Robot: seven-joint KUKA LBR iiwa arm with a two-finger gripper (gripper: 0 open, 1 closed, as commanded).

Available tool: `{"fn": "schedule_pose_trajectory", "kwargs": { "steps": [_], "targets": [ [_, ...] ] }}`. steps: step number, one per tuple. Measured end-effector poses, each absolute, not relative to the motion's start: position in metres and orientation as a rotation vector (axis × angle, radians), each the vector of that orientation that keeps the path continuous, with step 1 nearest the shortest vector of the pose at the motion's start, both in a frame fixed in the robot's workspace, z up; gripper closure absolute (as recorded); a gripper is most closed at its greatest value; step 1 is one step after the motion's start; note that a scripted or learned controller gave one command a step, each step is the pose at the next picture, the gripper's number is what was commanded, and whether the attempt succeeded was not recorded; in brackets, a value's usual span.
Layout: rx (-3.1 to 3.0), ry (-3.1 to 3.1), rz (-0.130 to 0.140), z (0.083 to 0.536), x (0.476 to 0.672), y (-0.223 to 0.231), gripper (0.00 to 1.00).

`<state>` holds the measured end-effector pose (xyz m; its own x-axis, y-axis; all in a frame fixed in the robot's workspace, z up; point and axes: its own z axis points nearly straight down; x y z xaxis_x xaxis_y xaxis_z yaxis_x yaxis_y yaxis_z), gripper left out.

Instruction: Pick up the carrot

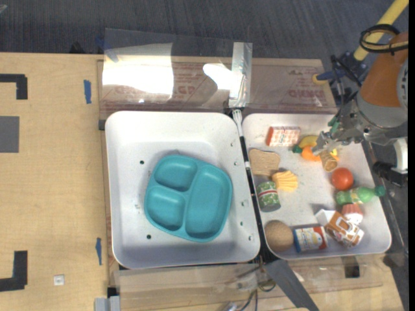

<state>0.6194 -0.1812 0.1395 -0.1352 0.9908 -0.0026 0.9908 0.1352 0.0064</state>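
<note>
A: Orange carrot [310, 152] lay in the right bin [379, 241], near its far edge, w/ green top pointing left, touching a yellow piece [310, 141] on its far side.

B: And the gripper [336, 135]?

A: Hung just right of the carrot, by the bin's far right corner. Couldn't tell if fingers were open or shut, too small & blurred. Nothing clearly held.

B: Rest of that bin?

A: Red-white carton [283, 136] at the far edge, bread slice [264, 161] below it, corn [286, 181] & a green can [268, 195] mid-bin. Tomato [343, 178] toward the right edge. Blue-capped can [310, 238] & a brown potato [279, 234] along the near edge.

B: Left bin [123, 173]?

A: Held a teal divided plate [188, 197], roughly centre.
</note>
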Motion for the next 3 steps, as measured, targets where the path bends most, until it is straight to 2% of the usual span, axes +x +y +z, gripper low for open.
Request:
{"fn": "schedule_pose_trajectory", "kwargs": {
  "steps": [1,2,3],
  "targets": [
    [2.286,2.161,-0.002,0.119,0.573,-0.107,1.00],
    [2.287,2.158,-0.002,0.120,0.573,-0.108,0.00],
    [2.471,1.905,0.039,0.099,0.550,-0.101,0.00]
  ]
}}
